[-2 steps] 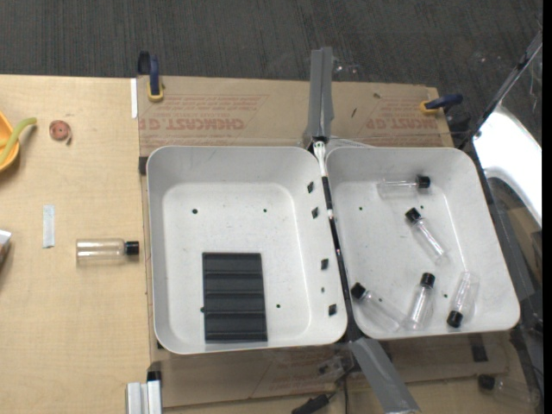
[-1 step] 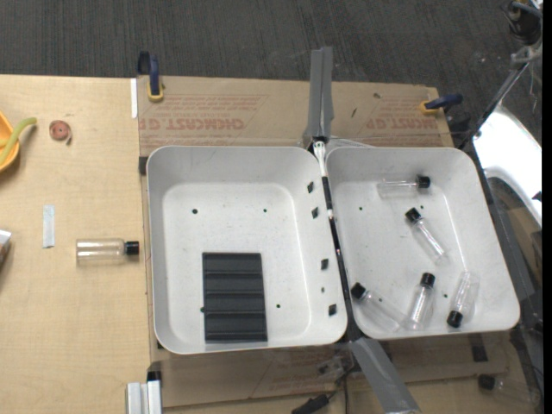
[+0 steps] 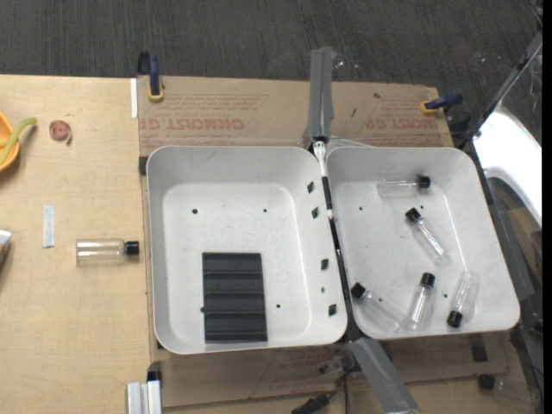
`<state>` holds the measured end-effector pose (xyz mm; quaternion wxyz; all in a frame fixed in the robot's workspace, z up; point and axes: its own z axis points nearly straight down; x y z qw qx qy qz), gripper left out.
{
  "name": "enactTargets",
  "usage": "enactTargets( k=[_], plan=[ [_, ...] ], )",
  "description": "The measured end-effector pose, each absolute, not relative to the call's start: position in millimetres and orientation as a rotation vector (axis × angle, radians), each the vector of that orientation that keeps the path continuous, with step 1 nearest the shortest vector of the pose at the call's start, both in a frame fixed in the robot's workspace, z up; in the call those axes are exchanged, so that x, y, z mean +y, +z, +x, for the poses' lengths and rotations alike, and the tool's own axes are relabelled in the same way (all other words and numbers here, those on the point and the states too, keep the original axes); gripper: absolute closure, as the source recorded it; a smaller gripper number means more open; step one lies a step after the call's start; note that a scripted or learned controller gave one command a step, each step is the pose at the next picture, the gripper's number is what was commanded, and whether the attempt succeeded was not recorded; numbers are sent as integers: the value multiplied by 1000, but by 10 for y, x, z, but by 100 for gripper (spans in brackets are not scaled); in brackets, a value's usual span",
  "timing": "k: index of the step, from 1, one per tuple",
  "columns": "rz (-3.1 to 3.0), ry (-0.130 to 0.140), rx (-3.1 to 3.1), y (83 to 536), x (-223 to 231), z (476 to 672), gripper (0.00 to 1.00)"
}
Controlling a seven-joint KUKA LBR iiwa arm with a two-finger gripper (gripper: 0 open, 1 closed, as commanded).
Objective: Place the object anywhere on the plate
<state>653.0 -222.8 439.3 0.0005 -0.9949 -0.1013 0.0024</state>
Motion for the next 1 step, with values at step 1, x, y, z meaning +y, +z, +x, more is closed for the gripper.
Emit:
enactTargets(
  k=[1],
  plan=[
    [-3117, 8, -376, 4401, -2225, 5661, 0]
  ],
)
